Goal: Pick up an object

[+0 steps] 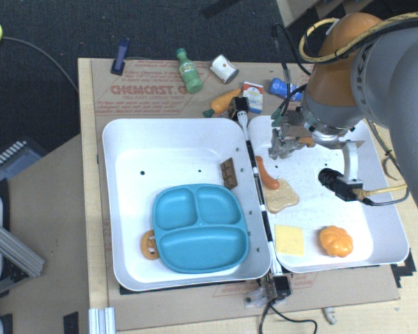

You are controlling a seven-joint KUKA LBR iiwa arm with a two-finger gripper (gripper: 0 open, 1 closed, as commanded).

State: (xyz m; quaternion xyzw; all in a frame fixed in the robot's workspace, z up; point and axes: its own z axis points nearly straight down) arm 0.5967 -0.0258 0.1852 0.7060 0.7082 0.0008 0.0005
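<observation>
I saw the gripper [281, 147] low in the right bin [386, 252], near its upper-left corner. Whether it stood spread or closed I could not tell; too small, partly shadowed. The nearest object, an orange sausage [267, 173], lay just below it, its long axis running down and slightly right.

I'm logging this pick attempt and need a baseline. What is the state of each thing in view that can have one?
Grey arm's gripper: low over the right bin's far end, nothing seen held.
Blue three-compartment plastic tray: flat in the left bin, right way up.
Green plastic bottle: lying on its side behind the bins.
Small white can: tipped over behind the bins.
Yellow cheese slice: lying flat in the right bin.
</observation>
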